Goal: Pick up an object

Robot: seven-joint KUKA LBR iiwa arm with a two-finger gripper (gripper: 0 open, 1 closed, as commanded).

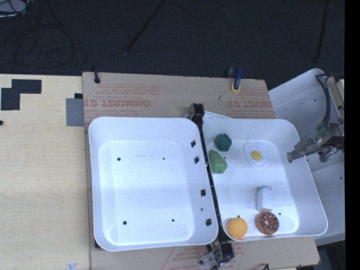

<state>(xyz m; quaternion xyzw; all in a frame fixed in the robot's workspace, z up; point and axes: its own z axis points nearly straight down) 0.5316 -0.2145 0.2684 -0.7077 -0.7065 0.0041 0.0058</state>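
The grey two-finger gripper (296, 153) hovers at the right edge of the right shallow white plastic bin (304, 204), grip unclear, while the round orange ball (237, 228) sits near its bottom edge.

Robotics lab: two white bins (95, 151) on cardboard-covered bench (169, 94), cables on dark floor (45, 32) behind

My bench is evenly and softly lit from overhead. The left bin (146, 184) shows a brighter patch across its floor, with faint shade under its far wall. Beyond that bin the floor falls away nearly black. Everything looks slightly soft and grainy; small things blur.
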